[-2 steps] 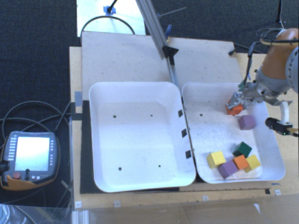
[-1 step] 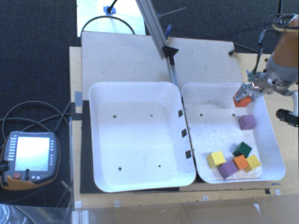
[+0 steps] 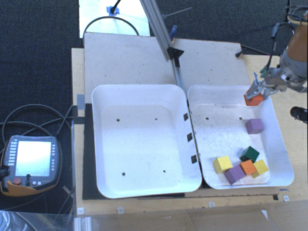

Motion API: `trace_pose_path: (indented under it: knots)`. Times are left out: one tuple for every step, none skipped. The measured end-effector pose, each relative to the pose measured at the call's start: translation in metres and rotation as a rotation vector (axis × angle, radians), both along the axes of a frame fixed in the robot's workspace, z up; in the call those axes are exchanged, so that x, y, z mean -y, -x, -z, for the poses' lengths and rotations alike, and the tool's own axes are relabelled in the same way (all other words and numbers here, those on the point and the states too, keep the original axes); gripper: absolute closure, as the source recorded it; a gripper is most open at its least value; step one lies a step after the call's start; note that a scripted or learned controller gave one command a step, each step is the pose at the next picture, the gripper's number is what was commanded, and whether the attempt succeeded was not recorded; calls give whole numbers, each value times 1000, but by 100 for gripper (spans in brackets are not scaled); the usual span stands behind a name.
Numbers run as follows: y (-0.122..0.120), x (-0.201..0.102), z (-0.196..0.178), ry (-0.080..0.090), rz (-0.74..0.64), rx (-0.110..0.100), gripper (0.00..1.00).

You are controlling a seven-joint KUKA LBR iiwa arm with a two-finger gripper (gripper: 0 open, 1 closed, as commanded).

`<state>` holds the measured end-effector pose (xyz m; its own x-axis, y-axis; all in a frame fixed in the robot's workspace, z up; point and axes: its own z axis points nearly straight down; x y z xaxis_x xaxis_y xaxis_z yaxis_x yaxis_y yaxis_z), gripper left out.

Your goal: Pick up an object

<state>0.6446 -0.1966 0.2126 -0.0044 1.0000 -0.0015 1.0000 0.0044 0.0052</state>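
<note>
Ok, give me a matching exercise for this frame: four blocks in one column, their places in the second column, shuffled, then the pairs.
Blocks:
1. red block
2. lone purple block
3. green block
4. left yellow block

Places:
A. leftmost of the cluster in the right bin
B. between the gripper fingers, over the bin's far edge
C. alone in the middle of the right bin
D. far side of the cluster, next to the orange block

Pairs: 1-B, 2-C, 3-D, 4-A

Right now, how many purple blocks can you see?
2. One purple block sits alone mid-bin on the right; the other purple block is in the front cluster. More could hide beneath.
</note>
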Motion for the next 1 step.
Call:
trace_pose_path:
  knots:
    - [9,-49,7,-3,-5,-6,100]
